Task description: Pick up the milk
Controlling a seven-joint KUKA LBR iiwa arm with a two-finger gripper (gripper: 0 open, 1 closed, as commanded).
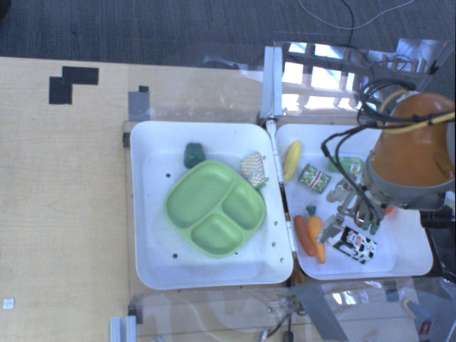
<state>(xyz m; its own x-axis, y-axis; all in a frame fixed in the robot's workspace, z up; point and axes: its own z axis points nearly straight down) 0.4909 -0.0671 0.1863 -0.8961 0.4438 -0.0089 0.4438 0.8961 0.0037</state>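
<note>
The milk (pixel 357 247) is a small carton with black cow patches, lying flat near the front of the right bin (pixel 410 262). My gripper (pixel 350 228) hangs just above its far edge, open, with one finger toward the carrots and the other to the right. Nothing is between the fingers. The arm's orange band (pixel 413 148) covers the right part of the bin.
Two carrots (pixel 311 236) lie just left of the milk. A green and white box (pixel 313 178) and a yellow banana (pixel 291 159) sit farther back. The left bin (pixel 149 262) holds a green divided plate (pixel 216 206), a dark green block (pixel 194 154) and a patterned item (pixel 253 168).
</note>
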